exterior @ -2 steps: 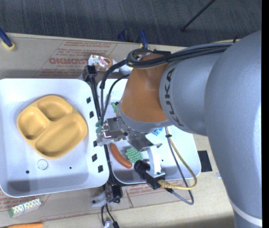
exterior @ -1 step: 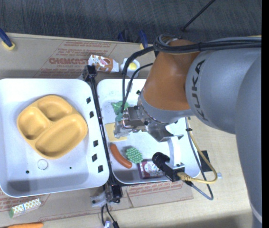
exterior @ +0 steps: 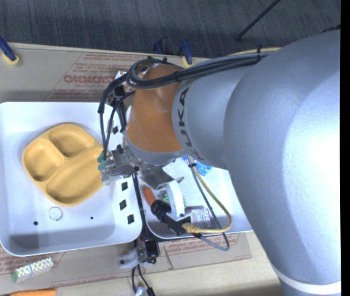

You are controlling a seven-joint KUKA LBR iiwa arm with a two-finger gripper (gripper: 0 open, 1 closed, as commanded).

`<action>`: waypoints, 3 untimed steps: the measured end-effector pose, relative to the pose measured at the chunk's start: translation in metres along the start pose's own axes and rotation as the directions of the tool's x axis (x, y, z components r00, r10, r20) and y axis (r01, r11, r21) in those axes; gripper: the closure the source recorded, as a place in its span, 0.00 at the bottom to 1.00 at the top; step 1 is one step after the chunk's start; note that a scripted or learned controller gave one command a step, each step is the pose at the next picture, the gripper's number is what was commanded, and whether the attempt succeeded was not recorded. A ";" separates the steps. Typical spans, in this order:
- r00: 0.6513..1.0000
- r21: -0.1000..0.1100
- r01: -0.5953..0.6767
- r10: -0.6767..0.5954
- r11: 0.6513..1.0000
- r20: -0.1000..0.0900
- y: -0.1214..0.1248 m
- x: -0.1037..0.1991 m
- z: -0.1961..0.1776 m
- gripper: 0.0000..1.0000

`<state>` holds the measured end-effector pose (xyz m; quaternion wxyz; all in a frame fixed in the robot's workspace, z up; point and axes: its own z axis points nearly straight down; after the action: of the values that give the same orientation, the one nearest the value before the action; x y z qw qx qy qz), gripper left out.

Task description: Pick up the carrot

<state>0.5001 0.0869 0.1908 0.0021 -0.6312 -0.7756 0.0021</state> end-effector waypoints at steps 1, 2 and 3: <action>0.998 -0.001 0.067 -0.067 0.998 0.000 -0.035 -0.050 0.000 1.00; 0.998 -0.003 -0.068 0.068 0.998 0.000 -0.023 -0.089 -0.053 1.00; 0.998 0.000 -0.062 0.062 0.998 -0.001 -0.028 -0.016 0.000 1.00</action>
<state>0.4755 0.0658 0.1909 0.0024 -0.6551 -0.7556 0.0017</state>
